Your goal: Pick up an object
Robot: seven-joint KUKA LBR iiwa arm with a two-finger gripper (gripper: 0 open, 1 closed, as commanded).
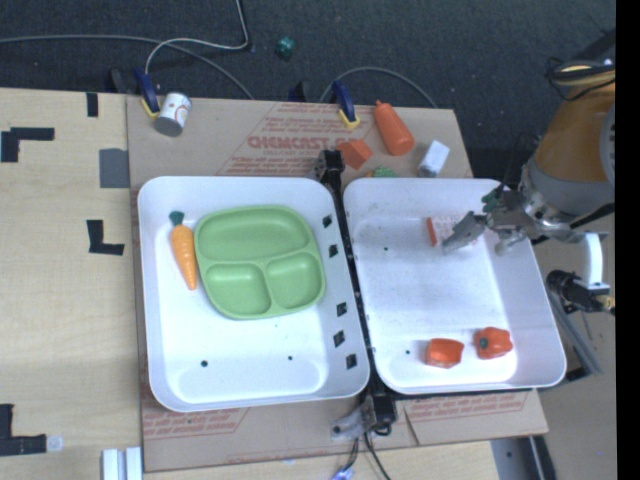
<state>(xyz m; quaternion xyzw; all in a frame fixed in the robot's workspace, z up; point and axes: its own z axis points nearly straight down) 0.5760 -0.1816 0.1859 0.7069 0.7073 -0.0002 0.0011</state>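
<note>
Desk (60,268) is pale wood w/ black tape marks; a cardboard sheet (290,143) w/ red print lies under two white bins. Behind it dark carpet (400,18), w/ thin cables and a small teal bit (285,45).

Left bin (165,368) holds a green divided plate (262,260) and a toy carrot (183,250) just beside the plate's left edge.

Right bin (440,288) holds a small red-orange piece (432,231) near its back, plus two orange-red items at the front: a blocky one (445,352) and a rounder one w/ green top (493,342), near each other.

Arm comes in from the right, partly cut off by the frame. Gripper (478,231) hangs over right bin's back half, jaws spread open, nothing between them; the small red-orange piece sits just left of one tip.

On cardboard behind the bins: orange bottle shape (393,128), small orange block (358,152), whitish cube (434,157), a can (172,112) on its side, two blue-yellow clamps (347,107). Items too blurred to ID further.
</note>
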